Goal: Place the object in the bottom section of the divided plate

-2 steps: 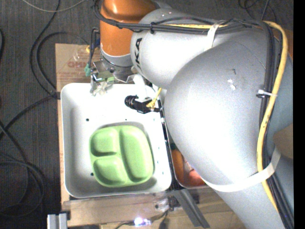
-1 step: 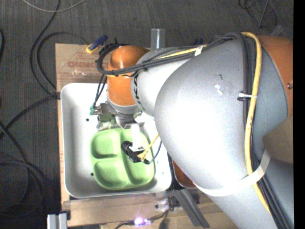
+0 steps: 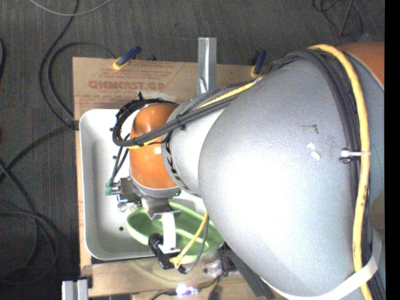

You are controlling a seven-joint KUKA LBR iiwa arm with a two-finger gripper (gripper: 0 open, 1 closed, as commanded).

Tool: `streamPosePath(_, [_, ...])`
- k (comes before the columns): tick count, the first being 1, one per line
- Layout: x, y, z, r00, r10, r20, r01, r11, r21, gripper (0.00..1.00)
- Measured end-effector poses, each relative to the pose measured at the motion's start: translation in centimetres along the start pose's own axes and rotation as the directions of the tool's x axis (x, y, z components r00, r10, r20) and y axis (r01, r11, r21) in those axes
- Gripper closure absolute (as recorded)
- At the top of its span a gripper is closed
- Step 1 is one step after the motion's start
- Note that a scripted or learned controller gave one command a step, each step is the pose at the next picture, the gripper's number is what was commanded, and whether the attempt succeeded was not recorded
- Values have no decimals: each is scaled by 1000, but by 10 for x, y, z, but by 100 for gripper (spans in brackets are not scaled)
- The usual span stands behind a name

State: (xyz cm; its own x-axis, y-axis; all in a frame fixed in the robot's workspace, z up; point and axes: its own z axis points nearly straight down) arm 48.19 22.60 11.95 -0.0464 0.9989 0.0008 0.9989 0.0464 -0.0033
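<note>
The gripper [image 3: 145, 205] is seen hanging below the orange band [image 3: 150, 152] of the arm [image 3: 281, 167], directly over the white bin [image 3: 94, 180]; it is viewed from above and largely covered by the wrist, so whether it is apart, together or clamped on anything cannot be told. The green divided plate [image 3: 140, 227] is found just beside the gripper, from its 6 o'clock round to its 4 o'clock, lying in the bin's 5 o'clock corner; much of the plate is hidden under the arm, and which section lies beneath the gripper cannot be made out. The object itself cannot be picked out. The bin is set on a brown cardboard sheet [image 3: 100, 83], printed in red and exposed at the bin's 12 o'clock; a blue clamp [image 3: 127, 55] is fixed to the sheet's far edge at 11 o'clock, and a grey metal post [image 3: 207, 58] stands at 1 o'clock. The view from 2 to 5 o'clock is taken up by the arm's grey body.
</note>
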Motion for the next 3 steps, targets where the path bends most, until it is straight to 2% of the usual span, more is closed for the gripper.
streamPosePath(1, [-22,60,-59,949,316,0,-316,949,-9,100])
streamPosePath(2, [1,113,-87,986,168,6,-168,986,-2,100])
streamPosePath(3, [7,62,-4,999,38,-4,-38,999,-12,100])
